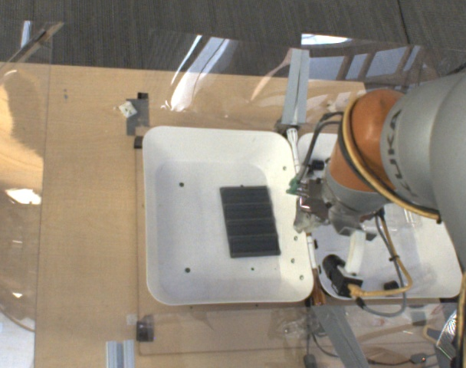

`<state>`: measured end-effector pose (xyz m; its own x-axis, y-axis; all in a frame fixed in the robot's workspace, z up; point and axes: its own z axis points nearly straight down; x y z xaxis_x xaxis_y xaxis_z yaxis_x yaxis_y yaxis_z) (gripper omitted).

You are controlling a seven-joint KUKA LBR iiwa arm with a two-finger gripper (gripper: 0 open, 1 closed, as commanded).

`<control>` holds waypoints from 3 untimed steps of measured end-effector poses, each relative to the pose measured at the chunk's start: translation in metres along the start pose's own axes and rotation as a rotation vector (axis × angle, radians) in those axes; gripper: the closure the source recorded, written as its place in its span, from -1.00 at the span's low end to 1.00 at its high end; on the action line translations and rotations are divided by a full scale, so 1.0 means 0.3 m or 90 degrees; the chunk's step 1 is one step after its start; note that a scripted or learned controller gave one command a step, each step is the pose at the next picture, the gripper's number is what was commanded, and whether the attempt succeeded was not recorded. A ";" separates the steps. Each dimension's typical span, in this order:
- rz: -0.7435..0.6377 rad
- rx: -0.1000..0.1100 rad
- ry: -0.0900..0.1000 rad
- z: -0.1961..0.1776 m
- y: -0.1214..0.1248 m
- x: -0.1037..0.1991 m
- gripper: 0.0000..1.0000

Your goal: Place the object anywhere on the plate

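Observation:
The plate [250, 221] is a dark, ribbed rectangle lying flat near the middle of the left white bin [172, 167]. My arm, grey with an orange band [365, 129], hangs over the right bin [440, 274] and covers most of it. The gripper [325, 215] points down at that bin's left edge, just right of the wall between the two bins. Its tips are hidden under the wrist. A small white piece [356, 253] and a black curved piece [334, 273] show just below the wrist. I cannot tell what they are or whether they touch the gripper.
A grey metal post [296, 90] stands behind the gap between the bins. Small clamps sit at the left bin's back-left corner [136, 117] and front-left corner [144, 330]. Cables [386, 286] loop off the wrist over the right bin. Bare wooden bench [72, 205] lies to the left.

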<state>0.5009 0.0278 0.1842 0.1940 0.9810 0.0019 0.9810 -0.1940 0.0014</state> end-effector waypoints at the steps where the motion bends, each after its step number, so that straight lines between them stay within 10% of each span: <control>1: 0.141 0.000 0.000 0.000 -0.071 0.138 1.00; 2: -0.010 -0.001 -0.001 -0.107 -0.015 0.395 1.00; 3: 0.207 -0.001 -0.001 -0.163 0.083 0.618 1.00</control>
<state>0.5612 0.2047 0.2336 0.4966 0.8680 0.0012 0.8680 -0.4966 0.0020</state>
